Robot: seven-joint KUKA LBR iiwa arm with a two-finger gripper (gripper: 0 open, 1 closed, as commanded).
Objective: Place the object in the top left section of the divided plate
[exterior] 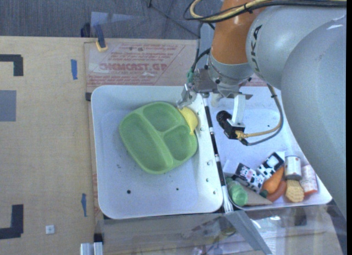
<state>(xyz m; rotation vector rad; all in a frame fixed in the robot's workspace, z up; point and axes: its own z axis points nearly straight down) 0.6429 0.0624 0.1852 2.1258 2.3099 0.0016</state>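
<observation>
Yellow, rounded and small, the plastic object (190, 118) sits at the right edge of the green divided plastic plate (158, 137) in the left white bin (110, 193). Directly above it hangs the end effector (187, 99); how far it's spread, I cannot tell.
</observation>
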